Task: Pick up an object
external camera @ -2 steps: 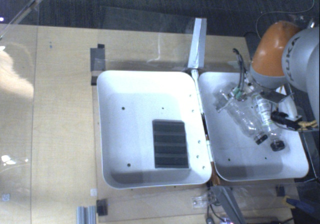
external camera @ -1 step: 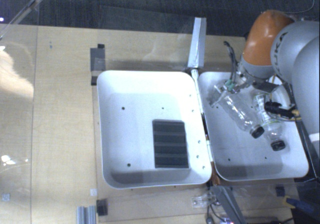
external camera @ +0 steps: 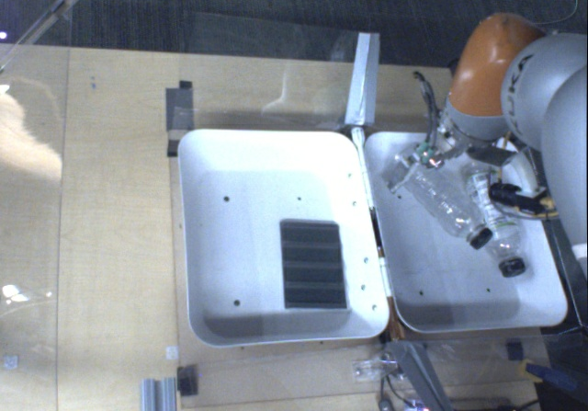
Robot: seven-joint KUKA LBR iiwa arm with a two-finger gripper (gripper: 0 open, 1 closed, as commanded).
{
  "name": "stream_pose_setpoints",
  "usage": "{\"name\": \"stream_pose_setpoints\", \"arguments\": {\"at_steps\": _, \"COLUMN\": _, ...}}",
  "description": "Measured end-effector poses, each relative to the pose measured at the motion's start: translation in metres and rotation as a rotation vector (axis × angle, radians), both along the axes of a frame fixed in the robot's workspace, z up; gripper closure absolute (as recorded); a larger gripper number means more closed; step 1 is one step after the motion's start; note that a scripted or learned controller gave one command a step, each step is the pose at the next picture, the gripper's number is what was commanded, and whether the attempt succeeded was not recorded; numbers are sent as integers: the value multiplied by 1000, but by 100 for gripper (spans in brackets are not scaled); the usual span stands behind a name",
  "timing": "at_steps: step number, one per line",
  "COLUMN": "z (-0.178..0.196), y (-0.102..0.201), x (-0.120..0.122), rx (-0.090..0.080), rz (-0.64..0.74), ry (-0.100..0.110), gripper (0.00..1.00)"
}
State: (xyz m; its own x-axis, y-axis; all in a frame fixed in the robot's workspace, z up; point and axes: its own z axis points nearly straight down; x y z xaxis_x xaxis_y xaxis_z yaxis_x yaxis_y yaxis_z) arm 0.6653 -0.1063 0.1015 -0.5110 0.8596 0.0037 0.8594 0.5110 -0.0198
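Two shallow white plastic bins sit side by side on a pale wooden bench point(external camera: 101, 244). The left bin point(external camera: 211, 216) holds the one clear candidate for the pick, a dark ribbed rectangular block point(external camera: 312, 264) lying flat on the floor toward its front right. The grey arm with its orange band point(external camera: 491, 55) reaches over the right bin point(external camera: 432, 280), where the translucent two-finger gripper point(external camera: 491, 248) hangs above the floor with its dark fingertips point(external camera: 511, 265) spread apart and nothing between them. The block lies well apart from the gripper, across the wall shared by both bins. A sound pick would likely require carrying the claw over that wall, centring it above the block, straddling its shorter width, and descending squarely before closing.
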Motion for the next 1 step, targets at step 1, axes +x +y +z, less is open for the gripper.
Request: {"name": "stream_pose_setpoints", "arguments": {"at_steps": 1, "z": 86, "y": 35, "x": 5, "rx": 8, "rz": 202, "ry": -28, "gripper": 100}}
